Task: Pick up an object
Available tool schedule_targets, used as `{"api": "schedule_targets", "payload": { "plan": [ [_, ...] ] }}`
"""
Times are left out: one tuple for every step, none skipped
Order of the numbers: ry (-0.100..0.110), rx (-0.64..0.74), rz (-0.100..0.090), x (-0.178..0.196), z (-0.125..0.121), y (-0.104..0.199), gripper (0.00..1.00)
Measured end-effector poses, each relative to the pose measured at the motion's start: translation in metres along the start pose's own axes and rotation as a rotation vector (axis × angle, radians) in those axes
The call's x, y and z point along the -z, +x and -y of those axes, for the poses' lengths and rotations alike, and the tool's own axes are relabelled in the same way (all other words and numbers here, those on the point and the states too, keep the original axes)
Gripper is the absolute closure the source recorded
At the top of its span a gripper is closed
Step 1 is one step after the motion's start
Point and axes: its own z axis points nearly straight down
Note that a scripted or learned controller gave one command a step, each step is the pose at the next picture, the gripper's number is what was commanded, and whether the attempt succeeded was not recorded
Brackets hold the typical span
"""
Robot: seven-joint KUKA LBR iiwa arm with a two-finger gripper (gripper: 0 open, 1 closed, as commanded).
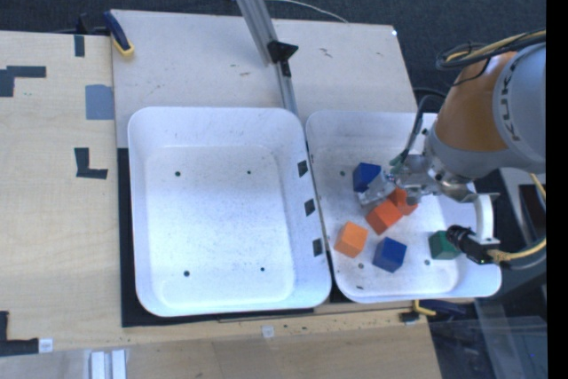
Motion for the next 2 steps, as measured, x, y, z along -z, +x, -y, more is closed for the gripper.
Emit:
{"api": "schedule_targets", "payload": {
  "plan": [
    [-0.031, 0.0, 0.01, -0.029, -0.05, -0.006, 0.0],
    [-0.034, 0.002, 0.01, -0.019, -0.051, -0.005, 1.0]
  ]
}}
